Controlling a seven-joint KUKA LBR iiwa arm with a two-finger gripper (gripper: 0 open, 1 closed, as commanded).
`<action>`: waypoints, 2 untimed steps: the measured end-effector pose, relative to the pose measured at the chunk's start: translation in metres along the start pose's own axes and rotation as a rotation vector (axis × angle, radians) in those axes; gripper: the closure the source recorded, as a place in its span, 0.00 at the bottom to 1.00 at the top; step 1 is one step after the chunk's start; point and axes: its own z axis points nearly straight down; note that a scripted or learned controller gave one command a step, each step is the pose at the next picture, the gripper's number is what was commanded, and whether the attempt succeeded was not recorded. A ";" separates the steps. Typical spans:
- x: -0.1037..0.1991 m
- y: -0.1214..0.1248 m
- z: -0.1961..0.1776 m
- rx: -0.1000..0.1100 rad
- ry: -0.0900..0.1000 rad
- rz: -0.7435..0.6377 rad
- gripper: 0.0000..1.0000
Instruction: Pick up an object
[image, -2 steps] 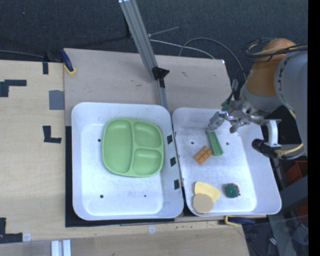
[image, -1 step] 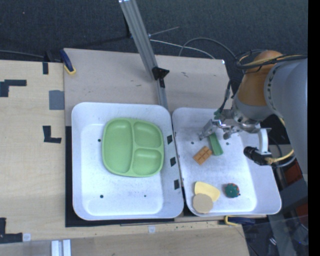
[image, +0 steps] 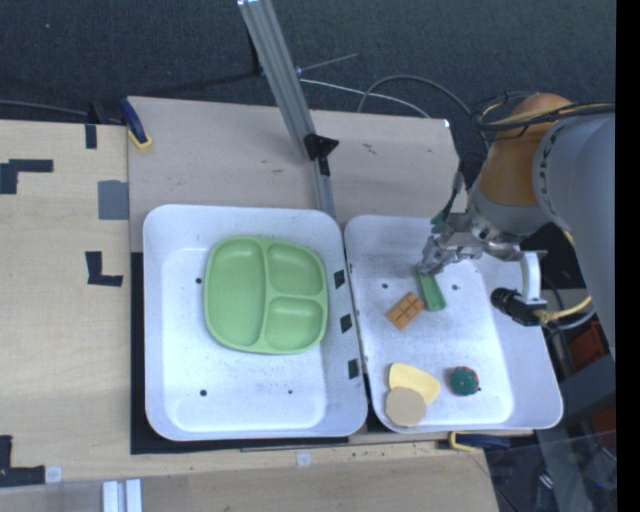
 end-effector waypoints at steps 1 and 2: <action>0.007 -0.005 -0.058 -0.007 0.000 0.001 1.00; 0.007 -0.004 -0.112 -0.007 -0.001 0.002 1.00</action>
